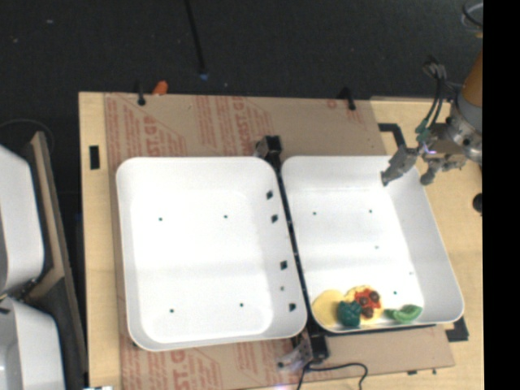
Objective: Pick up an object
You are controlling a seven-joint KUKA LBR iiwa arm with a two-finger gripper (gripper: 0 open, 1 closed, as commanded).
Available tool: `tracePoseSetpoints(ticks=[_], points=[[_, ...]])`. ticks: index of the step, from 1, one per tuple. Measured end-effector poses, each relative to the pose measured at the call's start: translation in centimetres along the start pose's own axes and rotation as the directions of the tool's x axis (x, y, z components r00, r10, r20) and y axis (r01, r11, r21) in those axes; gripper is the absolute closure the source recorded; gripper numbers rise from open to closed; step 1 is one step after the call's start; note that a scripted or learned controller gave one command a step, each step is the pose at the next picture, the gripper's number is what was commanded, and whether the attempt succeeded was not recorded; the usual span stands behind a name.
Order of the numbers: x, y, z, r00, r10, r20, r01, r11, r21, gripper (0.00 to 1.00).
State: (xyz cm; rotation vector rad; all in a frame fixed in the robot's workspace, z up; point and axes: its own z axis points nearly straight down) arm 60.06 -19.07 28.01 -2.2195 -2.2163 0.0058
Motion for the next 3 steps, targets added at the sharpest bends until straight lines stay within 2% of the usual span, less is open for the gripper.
tracePoseSetpoints(ticks=[1, 3], points=[[0.0, 0.1, -0.4, 1.000, -0.001, 0.001, 0.001, 1.000, -0.007, 0.00], [-0.5, -1.8, 10.0, 1.000, 0.000, 0.000, 0.000, 1.000, -0.003, 0.00]])
